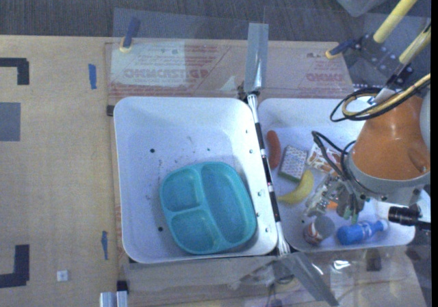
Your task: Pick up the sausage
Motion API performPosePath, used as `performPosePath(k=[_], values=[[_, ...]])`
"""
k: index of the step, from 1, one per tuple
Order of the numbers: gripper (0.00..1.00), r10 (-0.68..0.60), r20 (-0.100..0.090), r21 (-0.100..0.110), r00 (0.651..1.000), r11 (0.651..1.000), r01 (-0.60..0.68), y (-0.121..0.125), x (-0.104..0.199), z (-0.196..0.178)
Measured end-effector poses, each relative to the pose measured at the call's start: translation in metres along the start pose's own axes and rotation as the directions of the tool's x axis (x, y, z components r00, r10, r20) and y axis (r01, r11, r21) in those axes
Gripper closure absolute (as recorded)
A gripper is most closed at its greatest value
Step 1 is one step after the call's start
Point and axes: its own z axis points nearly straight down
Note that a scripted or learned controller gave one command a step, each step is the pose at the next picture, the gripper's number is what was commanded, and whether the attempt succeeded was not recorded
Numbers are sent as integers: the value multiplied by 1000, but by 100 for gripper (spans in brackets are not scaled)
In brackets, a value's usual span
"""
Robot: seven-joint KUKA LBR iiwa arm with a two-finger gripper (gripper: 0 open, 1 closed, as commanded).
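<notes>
The sausage (273, 148) is a small reddish-orange link lying upright along the left wall of the right bin (287, 115). My gripper (333, 204) hangs over the middle of that bin, well to the right of and below the sausage, above a cluster of small items. Cables and the orange wrist band hide much of it. Nothing shows between the gripper and the sausage.
A teal divided plate (205, 206) lies in the left bin (137, 128). Around the gripper in the right bin are a yellow banana (299, 191), a grey checkered sponge (293, 161), a blue bottle (359, 232) and a small round can (315, 231).
</notes>
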Motion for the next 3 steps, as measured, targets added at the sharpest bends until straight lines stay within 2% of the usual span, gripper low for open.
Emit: performPosePath(k=[3], values=[[100, 11, 15, -9, 1000, 1000, -11, 0, -4, -30]])
